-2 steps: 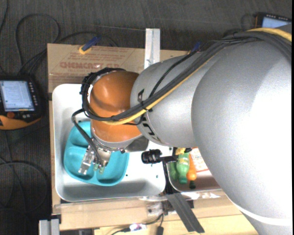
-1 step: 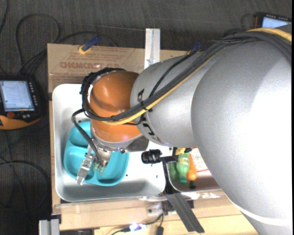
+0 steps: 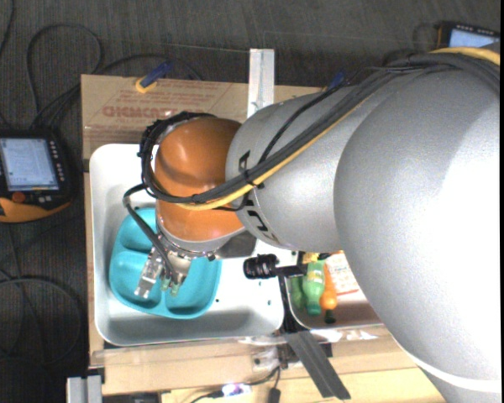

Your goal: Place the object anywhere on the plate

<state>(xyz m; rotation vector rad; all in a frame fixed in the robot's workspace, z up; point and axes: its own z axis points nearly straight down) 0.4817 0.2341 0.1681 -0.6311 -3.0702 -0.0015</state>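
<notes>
**Status: gripper over plate, release not confirmed**

The gripper (image 3: 155,277) hangs over the teal plate (image 3: 130,263) in the left bin (image 3: 235,317), lower left of the frame. A small greenish item shows at the fingers (image 3: 145,284) — whether it is gripped or already resting on the plate cannot be told, nor can the finger state. The right bin (image 3: 296,316) holds green and orange items (image 3: 317,288) — partly hidden by the arm.

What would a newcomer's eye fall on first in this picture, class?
The huge grey arm with its orange band fills the right and centre. Beneath it, the tool hangs over a turquoise divided plastic plate in the left shallow white bin. Green and orange items lie in the right bin.
</notes>
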